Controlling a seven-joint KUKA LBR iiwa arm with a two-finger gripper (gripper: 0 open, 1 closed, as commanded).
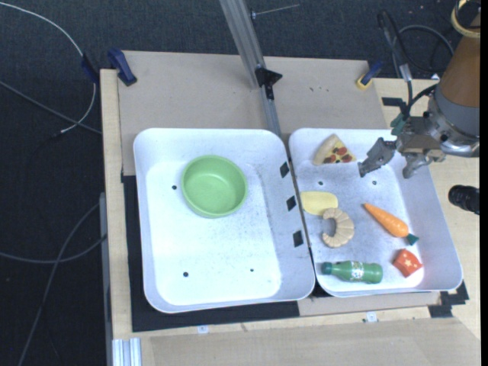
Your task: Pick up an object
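Observation:
My gripper (395, 162) hangs open above the far part of the right bin (435, 212), its two dark fingers spread with nothing between them. A pizza slice (333, 152) lies just left of it. Below it in the same bin lie a carrot (387, 220), a yellow piece (318, 201), a tan curled pastry (338, 228), a green bottle (351, 271) on its side and a red strawberry-like piece (408, 261).
The left bin (206, 273) holds a green bowl (214, 185) in its far left part. A metal pole (244, 33) slants down to the gap between the bins. Blue clamps (122, 67) sit at the board's far corners.

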